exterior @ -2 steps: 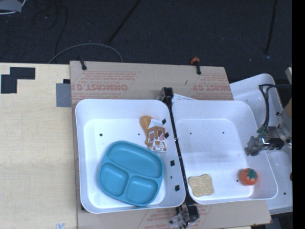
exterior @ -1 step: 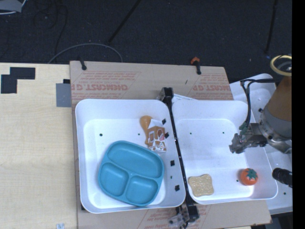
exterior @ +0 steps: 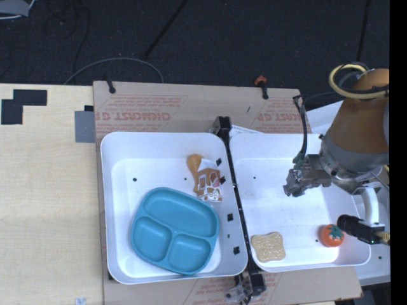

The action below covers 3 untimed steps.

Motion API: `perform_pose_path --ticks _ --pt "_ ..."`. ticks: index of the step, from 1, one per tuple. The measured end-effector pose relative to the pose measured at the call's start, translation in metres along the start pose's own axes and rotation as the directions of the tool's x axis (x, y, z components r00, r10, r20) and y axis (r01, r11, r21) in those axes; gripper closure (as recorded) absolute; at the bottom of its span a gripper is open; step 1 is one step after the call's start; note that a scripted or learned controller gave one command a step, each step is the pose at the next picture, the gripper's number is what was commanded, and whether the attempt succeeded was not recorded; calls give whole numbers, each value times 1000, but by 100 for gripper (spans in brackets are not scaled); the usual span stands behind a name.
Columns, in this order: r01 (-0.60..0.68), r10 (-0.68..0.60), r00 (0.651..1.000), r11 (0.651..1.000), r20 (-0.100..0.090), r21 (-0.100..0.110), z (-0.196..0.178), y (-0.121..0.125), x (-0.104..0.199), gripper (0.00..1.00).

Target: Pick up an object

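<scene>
Two white bins point(exterior: 117, 170) sat on the counter; the tool point(exterior: 294, 186), its grip unreadable, hung in the right bin. Nearest lay the waffle-like toast point(exterior: 268, 246), toward the front edge.

Both bins point(exterior: 117, 170) are plain white, and the divided tray point(exterior: 175, 230) in the left one is sky blue. Beside it a small packet point(exterior: 208, 186) shows brown and white print, while the right bin holds a tan cracker-like square point(exterior: 268, 246) and an orange-red tomato toy point(exterior: 331, 235) with green on top.

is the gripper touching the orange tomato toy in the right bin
Apart. The camera view shows the gripper over the upper middle of the right bin, with bare white floor between it and the tomato toy near the lower right corner.
</scene>
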<state>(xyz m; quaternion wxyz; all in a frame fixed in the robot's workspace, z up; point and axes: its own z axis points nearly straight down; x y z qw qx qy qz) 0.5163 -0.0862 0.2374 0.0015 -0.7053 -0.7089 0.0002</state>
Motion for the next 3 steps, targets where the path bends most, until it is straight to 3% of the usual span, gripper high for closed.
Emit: perform_pose_path --ticks 1,3 --pt "0 0 1000 1000 0 0 -7 16 48 100" --pt "-1 1 1000 1000 1 1 16 51 151 100"
